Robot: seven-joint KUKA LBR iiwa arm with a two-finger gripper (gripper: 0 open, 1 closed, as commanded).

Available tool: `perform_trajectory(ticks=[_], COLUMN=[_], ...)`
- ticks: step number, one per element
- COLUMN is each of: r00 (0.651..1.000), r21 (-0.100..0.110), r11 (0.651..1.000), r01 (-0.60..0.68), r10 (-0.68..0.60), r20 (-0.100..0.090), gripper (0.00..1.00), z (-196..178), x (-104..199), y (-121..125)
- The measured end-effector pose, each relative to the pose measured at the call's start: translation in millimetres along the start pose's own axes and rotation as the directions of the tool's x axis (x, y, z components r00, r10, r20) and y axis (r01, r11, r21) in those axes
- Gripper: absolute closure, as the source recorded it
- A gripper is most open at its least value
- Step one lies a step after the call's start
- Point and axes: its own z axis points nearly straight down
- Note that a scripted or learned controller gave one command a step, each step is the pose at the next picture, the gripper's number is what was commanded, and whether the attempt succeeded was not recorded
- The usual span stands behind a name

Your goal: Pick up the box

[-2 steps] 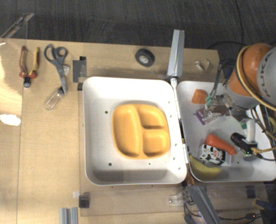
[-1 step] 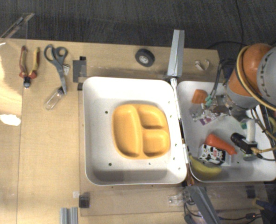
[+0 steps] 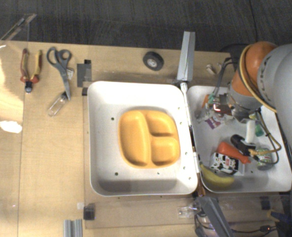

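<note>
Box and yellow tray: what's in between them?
In the camera view, between the box and the yellow tray lie bare white floor of the left bin and the two bins' touching rims.

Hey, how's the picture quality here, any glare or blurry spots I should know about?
Camera view: strong glare washes out the bench at the left edge. The left bin is evenly lit, with a soft shadow along its near wall, and the yellow tray is sharp. The arm looms large and soft, shading the right bin, where the small items are hard to resolve.
</note>
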Motion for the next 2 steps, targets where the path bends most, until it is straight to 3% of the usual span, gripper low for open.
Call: perform_trajectory(ticks=[1, 2], r00=[1.000, 0.951], r21=[-0.011, 0.017], r11=[1.000, 0.951], r01=[0.006, 0.310], r10=[-0.006, -0.310], r20=[0.003, -0.014], gripper=[1.00, 1.00], z=[-13, -105], x=[0, 32], y=[3, -27])
